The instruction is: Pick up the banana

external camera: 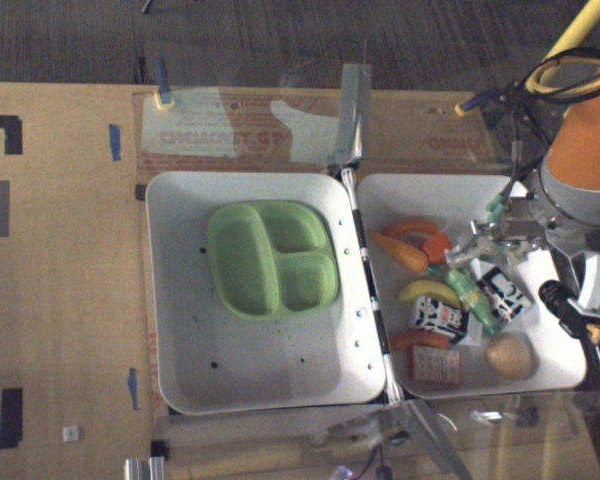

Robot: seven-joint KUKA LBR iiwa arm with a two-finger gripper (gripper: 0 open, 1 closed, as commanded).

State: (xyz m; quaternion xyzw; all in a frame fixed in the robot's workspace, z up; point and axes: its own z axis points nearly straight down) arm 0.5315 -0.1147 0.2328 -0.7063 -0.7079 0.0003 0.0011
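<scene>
The yellow banana (430, 291) lies curved in the middle of the right bin (570, 373), just above a black-and-white carton (439, 318). My gripper (477, 246) hangs over the upper middle of that bin, up and to the right of the banana and apart from it. Nothing is seen held in it. The grey arm with its orange band (585, 148) comes in from the right.
Around the banana lie an orange carrot (401, 253), a green item (472, 295), a second carton (503, 294), a red sausage (420, 339), a red box (436, 366) and a tan round item (510, 356). A green divided plate (272, 258) sits in the left bin (180, 368).
</scene>
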